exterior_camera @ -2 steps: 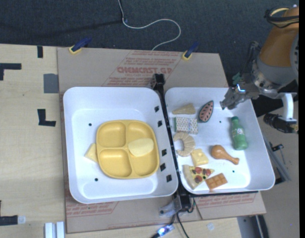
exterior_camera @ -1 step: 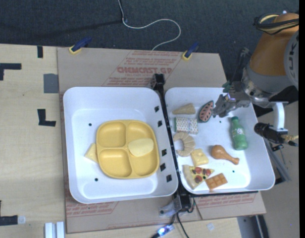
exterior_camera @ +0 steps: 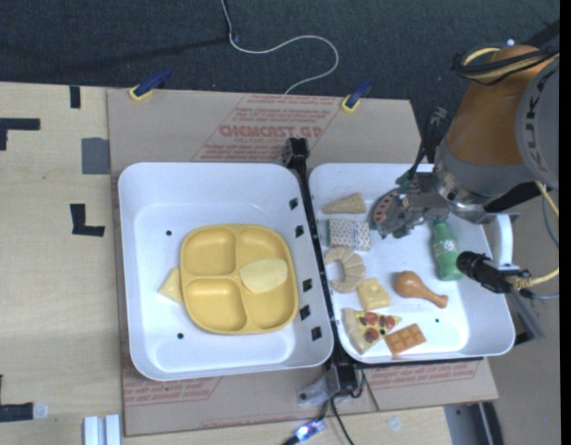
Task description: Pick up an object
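A single fixed camera looks down from above the bench at a slant, far enough back to frame both white bins side by side, the left bin (exterior_camera: 137, 276) and the right bin (exterior_camera: 480, 327), plus the cardboard sheet (exterior_camera: 258, 128) beneath them. The arm (exterior_camera: 503, 109) enters from the right edge.

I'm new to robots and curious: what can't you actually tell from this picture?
- Gripper: fingers blurred against dark parts; open or shut unclear.
- Green bottle: top hidden under the arm.
- Yellow piece: partly tucked beneath the yellow divided plate.
- Pizza slice: toppings too small to identify.
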Action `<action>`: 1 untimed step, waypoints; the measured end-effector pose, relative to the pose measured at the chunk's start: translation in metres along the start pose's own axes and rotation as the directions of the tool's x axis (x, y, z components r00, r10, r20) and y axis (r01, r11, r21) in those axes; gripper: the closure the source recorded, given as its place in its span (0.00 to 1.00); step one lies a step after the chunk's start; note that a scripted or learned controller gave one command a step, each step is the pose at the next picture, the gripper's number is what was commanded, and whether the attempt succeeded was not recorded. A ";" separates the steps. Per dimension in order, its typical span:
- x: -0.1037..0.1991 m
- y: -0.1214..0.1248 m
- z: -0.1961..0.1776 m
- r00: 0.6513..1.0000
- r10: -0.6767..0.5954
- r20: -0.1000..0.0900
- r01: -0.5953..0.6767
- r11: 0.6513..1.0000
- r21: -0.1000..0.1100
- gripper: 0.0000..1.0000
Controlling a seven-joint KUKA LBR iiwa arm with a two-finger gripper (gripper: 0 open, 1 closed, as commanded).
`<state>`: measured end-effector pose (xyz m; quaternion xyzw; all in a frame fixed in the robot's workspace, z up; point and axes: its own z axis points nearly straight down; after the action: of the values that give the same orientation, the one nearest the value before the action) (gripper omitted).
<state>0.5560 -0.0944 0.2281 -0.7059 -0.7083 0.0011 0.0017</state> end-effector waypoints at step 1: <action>0.021 -0.042 -0.001 1.000 0.002 0.000 -0.002 1.000 0.002 1.00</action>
<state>0.5139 -0.0735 0.2295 -0.7066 -0.7076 0.0017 0.0022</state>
